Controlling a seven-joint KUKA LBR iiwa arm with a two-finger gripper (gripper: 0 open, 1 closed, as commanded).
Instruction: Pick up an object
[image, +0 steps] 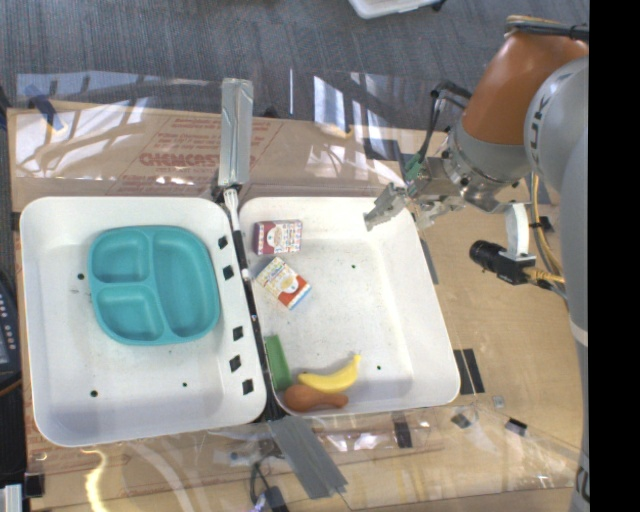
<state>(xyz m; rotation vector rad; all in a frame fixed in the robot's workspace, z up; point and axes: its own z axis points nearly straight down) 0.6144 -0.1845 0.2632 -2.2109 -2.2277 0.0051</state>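
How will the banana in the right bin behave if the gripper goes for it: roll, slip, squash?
The banana lies on its curved side, so it would probably pivot rather than roll far. Its skin looks smooth, so a narrow pinch might slip. It touches the brown item near the right bin's front wall, so a push would likely jam it there.

Wooden bench (500, 330) with two white bins, left bin (50, 330), right bin (400, 330), side by side.
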